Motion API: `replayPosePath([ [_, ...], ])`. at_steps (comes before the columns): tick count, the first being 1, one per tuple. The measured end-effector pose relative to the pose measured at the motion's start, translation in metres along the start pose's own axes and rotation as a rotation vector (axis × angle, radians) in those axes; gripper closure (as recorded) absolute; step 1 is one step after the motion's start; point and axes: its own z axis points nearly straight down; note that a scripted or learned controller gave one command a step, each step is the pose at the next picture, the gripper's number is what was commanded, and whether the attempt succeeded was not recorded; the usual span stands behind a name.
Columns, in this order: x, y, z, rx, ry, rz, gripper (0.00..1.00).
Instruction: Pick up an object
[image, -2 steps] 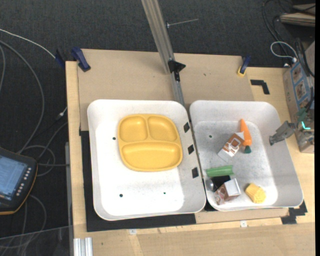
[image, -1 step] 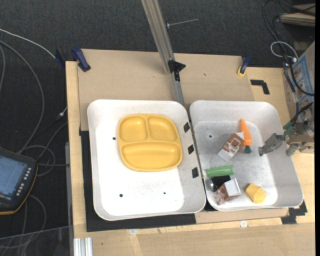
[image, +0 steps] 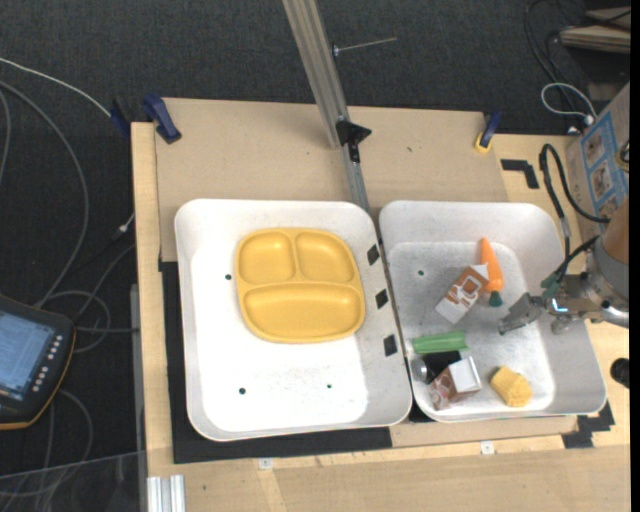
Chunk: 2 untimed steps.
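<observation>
Hovering over right bin: gripper (image: 522, 314), fingers apart, nothing held. Nearest obj: brown carton (image: 463, 292), just left, long axis slanting far-right.

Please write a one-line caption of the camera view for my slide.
Gripper hovers over the right bin of small objects; a yellow divided plate lies in the left bin.

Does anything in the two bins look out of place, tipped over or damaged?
Nothing looks spilled or damaged. The yellow divided plate lies flat in the left bin. In the right bin, the small brown-and-white carton lies tilted beside the toy carrot.
</observation>
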Motion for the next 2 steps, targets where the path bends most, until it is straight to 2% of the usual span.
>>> replayPosePath([
  [1,-0.004,-0.001,0.062,0.001,0.000,0.001,0.00],
  [2,-0.004,0.001,0.048,-0.009,-0.003,0.000,1.00],
])
